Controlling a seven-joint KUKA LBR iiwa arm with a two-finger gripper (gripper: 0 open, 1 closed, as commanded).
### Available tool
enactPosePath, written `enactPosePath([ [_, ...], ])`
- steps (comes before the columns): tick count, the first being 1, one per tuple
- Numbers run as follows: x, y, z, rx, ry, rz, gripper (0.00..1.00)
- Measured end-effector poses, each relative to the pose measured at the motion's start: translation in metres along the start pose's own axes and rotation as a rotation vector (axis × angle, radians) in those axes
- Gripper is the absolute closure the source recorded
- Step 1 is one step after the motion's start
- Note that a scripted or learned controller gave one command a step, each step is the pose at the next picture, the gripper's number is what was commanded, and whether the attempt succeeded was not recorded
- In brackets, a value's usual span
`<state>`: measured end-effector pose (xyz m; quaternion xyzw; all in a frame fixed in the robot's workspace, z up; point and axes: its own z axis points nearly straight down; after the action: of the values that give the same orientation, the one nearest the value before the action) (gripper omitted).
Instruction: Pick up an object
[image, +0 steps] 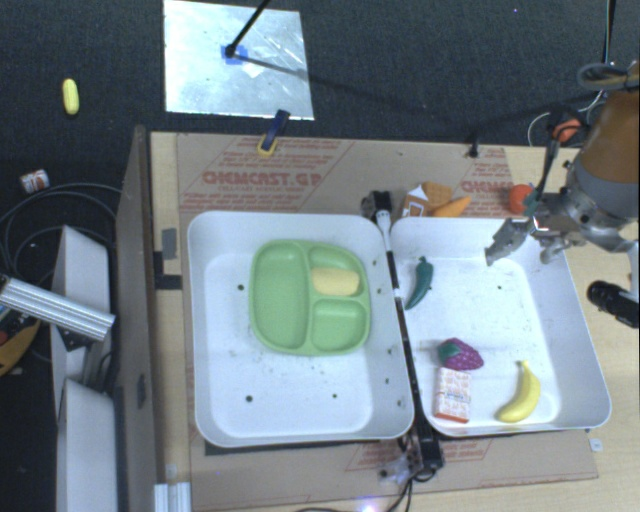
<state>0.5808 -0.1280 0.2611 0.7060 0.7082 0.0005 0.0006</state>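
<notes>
The right bin (560, 300) holds a green pepper (420, 282), a purple berry-like toy (460, 353), a small red-and-white carton (453, 393) and a yellow banana (520, 393). My gripper (525, 248) hangs over the far right part of this bin, above bare white floor. Its two fingers (498, 247) are spread apart and open, with nothing between them. The pepper lies to the gripper's left, while the banana and carton lie well toward the near edge.
The left bin (225, 330) carries a green divided plate (308, 297) with a yellow block (335, 282) in one compartment. Orange toys (445, 203) and an orange ball (520, 197) rest on the cardboard behind the right bin. A black divider (398, 310) separates the bins.
</notes>
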Motion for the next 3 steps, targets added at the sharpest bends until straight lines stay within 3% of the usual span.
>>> enactPosePath([
  [1, 0.024, -0.097, 0.089, 0.012, 0.004, 0.003, 0.00],
  [2, 0.020, -0.058, 0.168, -0.002, 0.000, 0.000, 0.00],
  [3, 0.020, -0.059, 0.157, 0.000, 0.001, 0.002, 1.00],
])
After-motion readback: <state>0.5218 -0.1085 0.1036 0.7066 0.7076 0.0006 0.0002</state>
